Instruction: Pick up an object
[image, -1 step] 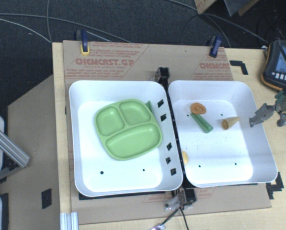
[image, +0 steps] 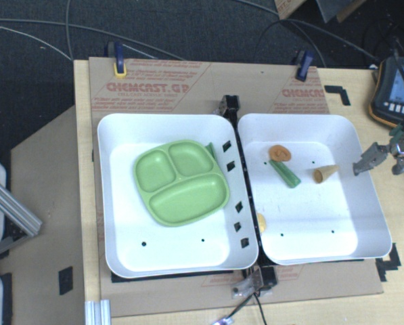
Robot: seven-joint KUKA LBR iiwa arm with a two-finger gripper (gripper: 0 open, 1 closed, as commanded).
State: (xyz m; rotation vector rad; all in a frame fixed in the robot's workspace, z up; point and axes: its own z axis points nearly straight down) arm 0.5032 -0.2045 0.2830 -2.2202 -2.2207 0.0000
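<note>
"Hovering at the right bin's [image: 364,181] right rim, the gripper [image: 372,158] carried nothing; whether it stood open or closed could not be told," said the first.

"And the targets?" asked the second.

"A green stick [image: 284,173], an orange piece [image: 279,154] and a tan cone [image: 325,173] lay near that bin's far edge. The green divided plate [image: 181,183] filled the left bin's [image: 120,249] middle."

"The stick looked light and stiff, likely slippery; gripping across its middle seemed best."

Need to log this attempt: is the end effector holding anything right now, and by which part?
Nothing is held. The end effector sits at the right bin's right edge, apart from the cone and green stick.
</note>
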